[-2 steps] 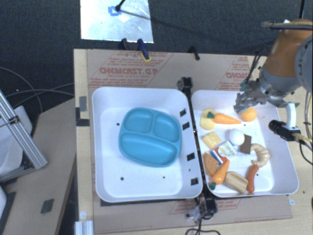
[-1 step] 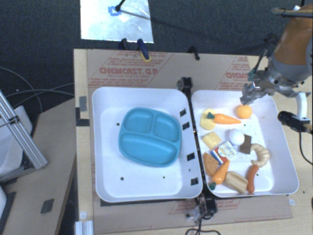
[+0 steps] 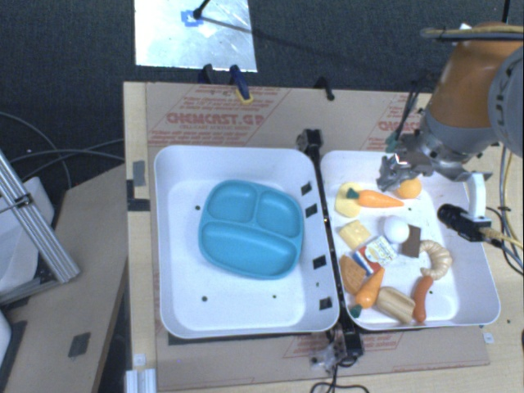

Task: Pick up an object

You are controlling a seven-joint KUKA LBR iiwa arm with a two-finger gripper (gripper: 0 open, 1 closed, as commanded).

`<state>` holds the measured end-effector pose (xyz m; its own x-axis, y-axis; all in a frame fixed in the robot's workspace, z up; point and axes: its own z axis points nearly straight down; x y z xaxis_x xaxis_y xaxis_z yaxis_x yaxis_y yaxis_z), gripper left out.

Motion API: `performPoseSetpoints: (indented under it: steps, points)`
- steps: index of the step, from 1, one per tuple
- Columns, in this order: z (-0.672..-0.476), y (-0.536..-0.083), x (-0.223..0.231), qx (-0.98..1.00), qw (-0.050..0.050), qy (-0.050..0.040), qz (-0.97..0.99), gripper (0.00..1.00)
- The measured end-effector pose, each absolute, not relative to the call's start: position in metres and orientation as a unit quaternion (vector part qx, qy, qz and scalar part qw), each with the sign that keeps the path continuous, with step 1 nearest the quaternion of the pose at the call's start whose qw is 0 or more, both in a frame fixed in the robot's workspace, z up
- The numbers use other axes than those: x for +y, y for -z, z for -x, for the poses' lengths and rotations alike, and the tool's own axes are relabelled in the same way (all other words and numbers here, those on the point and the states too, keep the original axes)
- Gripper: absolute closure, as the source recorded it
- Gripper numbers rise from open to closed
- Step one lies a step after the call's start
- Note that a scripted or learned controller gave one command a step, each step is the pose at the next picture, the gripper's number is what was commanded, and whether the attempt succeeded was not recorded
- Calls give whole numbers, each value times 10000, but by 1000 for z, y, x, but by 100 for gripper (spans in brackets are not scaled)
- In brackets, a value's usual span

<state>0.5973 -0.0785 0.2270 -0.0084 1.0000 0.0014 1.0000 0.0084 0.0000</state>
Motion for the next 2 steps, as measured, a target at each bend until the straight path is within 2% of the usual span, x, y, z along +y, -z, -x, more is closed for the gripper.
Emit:
performPoseSetpoints:
  steps: [1, 2]
  points:
    - [-585, -232, -49, -7099, 1, 8, 7043, 100]
    - [-584, -217, -53, -7074, -4, 0, 7068, 100]
